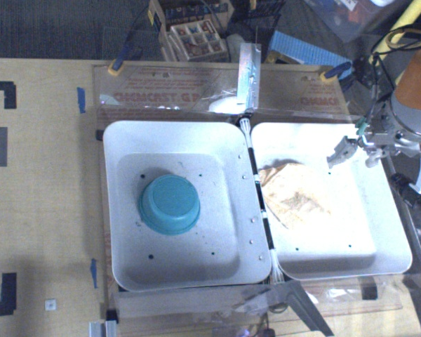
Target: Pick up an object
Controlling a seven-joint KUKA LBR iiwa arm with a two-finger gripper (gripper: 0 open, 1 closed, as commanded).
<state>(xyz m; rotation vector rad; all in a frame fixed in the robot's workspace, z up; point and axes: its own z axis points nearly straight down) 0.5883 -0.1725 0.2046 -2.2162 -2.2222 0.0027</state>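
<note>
A teal bowl [170, 203] lies upside down in the middle of the left bin [119, 142]. A crumpled tan cloth or paper [295, 194] lies flat in the left half of the right bin [386, 251]. My gripper [353, 159] hangs over the upper right part of the right bin, to the right of the tan piece and apart from it. It is open, with one fingertip [335, 157] toward the bin's middle and the other nearer the right rim. Nothing is between the fingers.
The two bins meet along a raised centre rim [256, 188]. Clear plastic sheets [175, 97] lie behind the bins. Boxes and clutter [193, 30] stand further back, and cables hang at the upper right by the arm [410, 90].
</note>
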